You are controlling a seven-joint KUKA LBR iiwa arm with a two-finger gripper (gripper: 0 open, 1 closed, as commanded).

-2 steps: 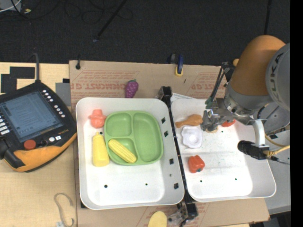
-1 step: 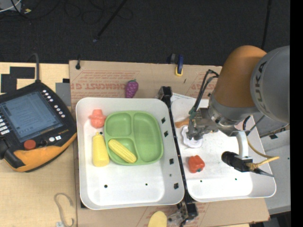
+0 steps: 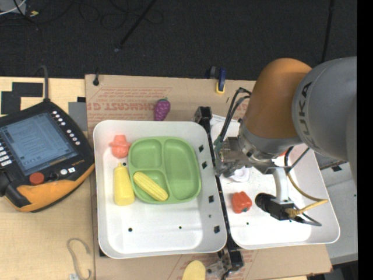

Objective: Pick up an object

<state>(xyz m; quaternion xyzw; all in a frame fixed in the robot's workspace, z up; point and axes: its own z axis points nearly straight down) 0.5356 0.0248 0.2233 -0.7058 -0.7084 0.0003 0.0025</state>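
Beside the red toy (image 3: pixel 241 202) in the right bin (image 3: pixel 268 233), the arm (image 3: pixel 280 104) hides its jaws, state unclear.

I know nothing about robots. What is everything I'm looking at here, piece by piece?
bins: two, white, side by side; left bin, right bin
divided plate: one, green, in the left bin
toy corn: one, yellow, on the plate
bottle: one, yellow, left bin, beside the plate
pink toy: one, pink, left bin's far corner
red toy: one, red, right bin
purple toy: one, purple, on cardboard behind the left bin
round thing: one, yellow, in front of the bins
control tablet: one, black and orange, far left
arm: one, grey with orange band, over the right bin
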